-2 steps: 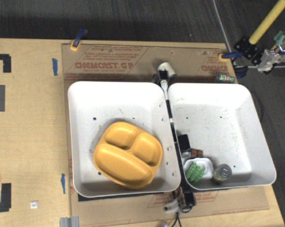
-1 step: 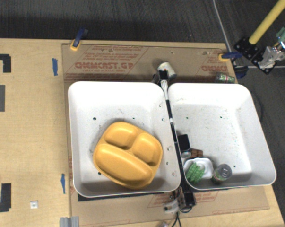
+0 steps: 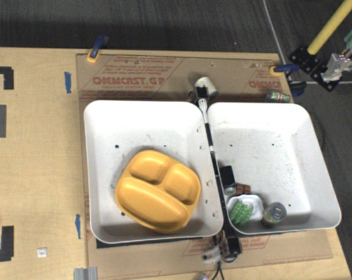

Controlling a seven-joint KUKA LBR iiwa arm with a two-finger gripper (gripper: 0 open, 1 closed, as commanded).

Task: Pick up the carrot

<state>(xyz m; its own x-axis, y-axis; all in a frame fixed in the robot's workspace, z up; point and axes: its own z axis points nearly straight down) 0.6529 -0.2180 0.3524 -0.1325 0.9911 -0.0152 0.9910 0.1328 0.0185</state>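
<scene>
A: What's in the left bin (image 3: pixel 100 133)?
B: A yellow lump (image 3: pixel 158 190). The right bin (image 3: pixel 292 133) beside it holds a can (image 3: pixel 274 213) and a small tray (image 3: pixel 250 202) with something green.
A: Carrot? Gripper's grip?
B: Can't tell either.

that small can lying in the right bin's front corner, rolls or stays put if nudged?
The can appears to lie tilted against the right bin front wall, so it would probably roll or pivot rather than slide. It looks small and metallic, likely light and smooth. The white dish of green stuff right beside it may block rolling that way.
</scene>
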